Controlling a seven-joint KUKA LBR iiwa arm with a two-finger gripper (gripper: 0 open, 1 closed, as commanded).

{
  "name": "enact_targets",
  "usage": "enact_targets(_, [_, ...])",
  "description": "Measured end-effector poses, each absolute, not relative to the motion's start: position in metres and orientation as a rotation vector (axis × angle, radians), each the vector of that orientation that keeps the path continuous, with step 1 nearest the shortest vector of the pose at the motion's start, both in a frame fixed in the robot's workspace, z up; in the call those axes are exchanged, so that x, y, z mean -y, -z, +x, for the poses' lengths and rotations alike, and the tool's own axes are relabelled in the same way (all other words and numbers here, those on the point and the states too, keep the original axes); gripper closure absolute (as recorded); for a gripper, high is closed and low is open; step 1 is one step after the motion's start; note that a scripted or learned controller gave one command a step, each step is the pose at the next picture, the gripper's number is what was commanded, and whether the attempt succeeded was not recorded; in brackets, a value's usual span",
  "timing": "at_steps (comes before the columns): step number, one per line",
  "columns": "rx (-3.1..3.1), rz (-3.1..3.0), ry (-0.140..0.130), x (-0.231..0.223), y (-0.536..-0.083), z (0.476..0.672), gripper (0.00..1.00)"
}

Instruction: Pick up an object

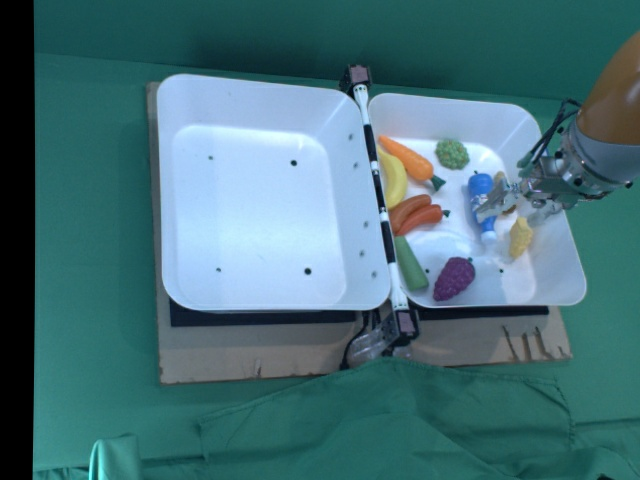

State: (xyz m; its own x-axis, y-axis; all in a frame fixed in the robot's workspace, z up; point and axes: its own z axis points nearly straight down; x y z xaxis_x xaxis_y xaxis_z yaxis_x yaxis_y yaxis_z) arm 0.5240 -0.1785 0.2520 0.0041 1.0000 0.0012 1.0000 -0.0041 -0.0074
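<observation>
Camera view: gripper [497, 202] sits low in the right bin [545, 290], right at the blue-and-white bottle [483, 204], likely lining up a grab; can't tell how far open it is or whether it has anything. Yellow piece [520, 237] lies just beside it, purple grapes [454, 277], carrots [416, 213] and green ball [452, 153] spread nearby; left bin [190, 103] alongside.
</observation>
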Motion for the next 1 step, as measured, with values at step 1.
enact_targets(1, [2.218,-2.237,0.002,0.1813,-0.2696,0.5259,1.00])
